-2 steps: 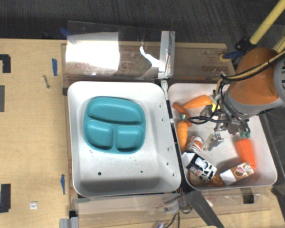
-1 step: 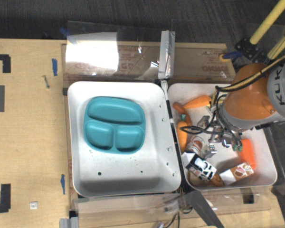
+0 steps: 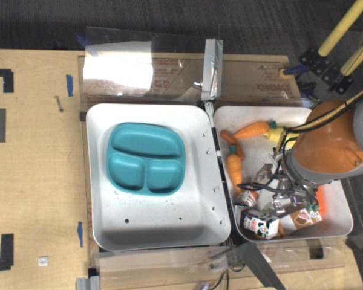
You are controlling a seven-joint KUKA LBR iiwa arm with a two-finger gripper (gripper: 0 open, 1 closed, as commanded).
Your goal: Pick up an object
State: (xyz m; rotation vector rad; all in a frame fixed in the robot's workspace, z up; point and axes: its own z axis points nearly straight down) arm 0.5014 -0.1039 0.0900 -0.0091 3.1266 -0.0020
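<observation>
Clutter sits in the right bin (image 3: 345,222), and that is where I have the arm (image 3: 327,144) working, its orange band hanging over the middle of that bin with the gripper (image 3: 278,195) lowered among the toys. I take it the arm is down there because every loose object worth picking lies in that bin: an orange carrot (image 3: 252,130) near the bin's far wall, a second carrot (image 3: 234,168) along its wall next to the left bin, and a black-and-white patterned toy (image 3: 260,224) at its near wall, with a brown packet (image 3: 304,217) just beside that. The left bin (image 3: 193,222) carries a teal divided plate (image 3: 146,157), well apart from the gripper, so I judge it is not the target. The gripper hangs between the second carrot and the patterned toy, closer to the toy. Cables and the wrist block my line of sight, so whether the gripper has closed on anything I cannot tell, and I would not call this a successful grasp yet.
</observation>
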